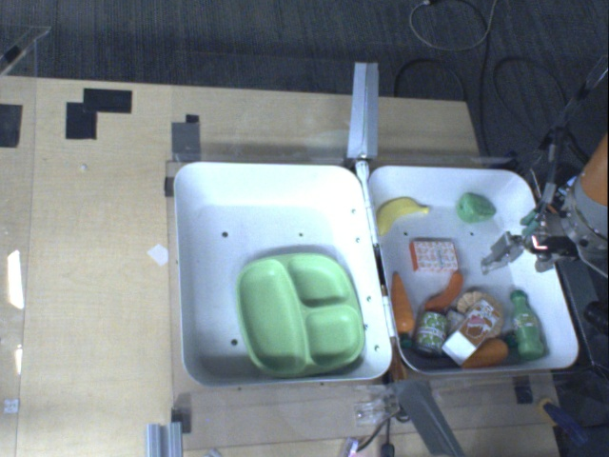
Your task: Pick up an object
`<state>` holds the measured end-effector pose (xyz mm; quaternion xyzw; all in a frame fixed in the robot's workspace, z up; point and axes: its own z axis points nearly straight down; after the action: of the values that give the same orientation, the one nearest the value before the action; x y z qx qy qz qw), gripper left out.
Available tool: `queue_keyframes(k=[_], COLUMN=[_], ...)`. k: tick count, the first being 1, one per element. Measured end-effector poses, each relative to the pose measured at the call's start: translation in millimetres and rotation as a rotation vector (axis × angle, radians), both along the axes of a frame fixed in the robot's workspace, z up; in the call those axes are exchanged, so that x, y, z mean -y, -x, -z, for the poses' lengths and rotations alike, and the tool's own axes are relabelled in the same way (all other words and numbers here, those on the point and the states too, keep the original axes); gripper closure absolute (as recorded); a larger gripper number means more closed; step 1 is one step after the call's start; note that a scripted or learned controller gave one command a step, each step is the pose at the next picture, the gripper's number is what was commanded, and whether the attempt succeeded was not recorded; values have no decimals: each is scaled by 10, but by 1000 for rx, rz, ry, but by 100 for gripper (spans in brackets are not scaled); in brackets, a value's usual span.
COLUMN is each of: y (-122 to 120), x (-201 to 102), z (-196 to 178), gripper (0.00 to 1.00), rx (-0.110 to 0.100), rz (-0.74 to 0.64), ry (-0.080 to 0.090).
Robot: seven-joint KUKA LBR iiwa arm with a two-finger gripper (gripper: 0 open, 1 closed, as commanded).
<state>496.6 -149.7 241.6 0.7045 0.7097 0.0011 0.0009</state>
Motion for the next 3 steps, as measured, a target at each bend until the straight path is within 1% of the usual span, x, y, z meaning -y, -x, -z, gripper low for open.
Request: queue_keyframes(k=[1,2,3], y=[23,-11,53], x=[-79,-82,-423], z=[1400,1280,853], gripper=[0,100,100], rx=[21,30,2], rz=[-234,-236,-256], ry=[8,11,1])
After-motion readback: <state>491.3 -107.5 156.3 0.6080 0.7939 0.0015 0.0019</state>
